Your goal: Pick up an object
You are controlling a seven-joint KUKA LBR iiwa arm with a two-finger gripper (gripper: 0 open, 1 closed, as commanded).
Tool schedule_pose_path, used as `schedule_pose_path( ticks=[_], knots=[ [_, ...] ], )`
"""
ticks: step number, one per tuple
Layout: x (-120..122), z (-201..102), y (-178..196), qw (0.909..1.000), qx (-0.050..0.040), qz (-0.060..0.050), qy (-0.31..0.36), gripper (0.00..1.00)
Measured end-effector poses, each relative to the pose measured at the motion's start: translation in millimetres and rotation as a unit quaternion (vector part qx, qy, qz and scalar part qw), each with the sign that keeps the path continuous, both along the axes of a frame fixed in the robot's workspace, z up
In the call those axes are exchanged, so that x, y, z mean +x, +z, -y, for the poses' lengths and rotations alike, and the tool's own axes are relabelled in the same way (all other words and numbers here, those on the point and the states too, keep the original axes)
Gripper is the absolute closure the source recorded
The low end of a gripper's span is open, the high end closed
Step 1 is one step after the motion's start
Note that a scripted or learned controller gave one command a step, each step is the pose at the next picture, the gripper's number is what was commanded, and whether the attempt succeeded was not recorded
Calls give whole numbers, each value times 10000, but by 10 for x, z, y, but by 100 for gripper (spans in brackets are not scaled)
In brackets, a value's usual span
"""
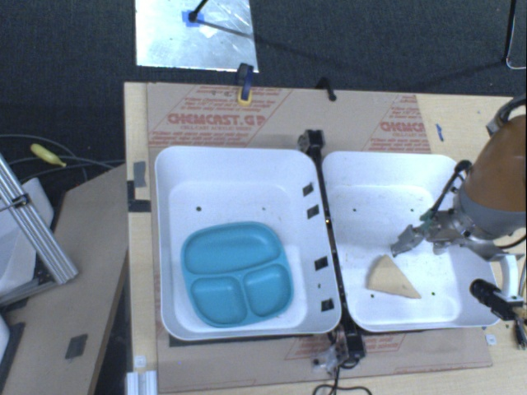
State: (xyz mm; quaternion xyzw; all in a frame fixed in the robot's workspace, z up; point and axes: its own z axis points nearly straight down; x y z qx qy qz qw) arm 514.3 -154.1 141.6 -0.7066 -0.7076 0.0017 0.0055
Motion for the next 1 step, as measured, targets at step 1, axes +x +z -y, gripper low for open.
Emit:
schedule_pose_path(
  ticks=[1],
  knots=[
    [-225,-392,-586,10000,-26,61,14,0]
  ],
)
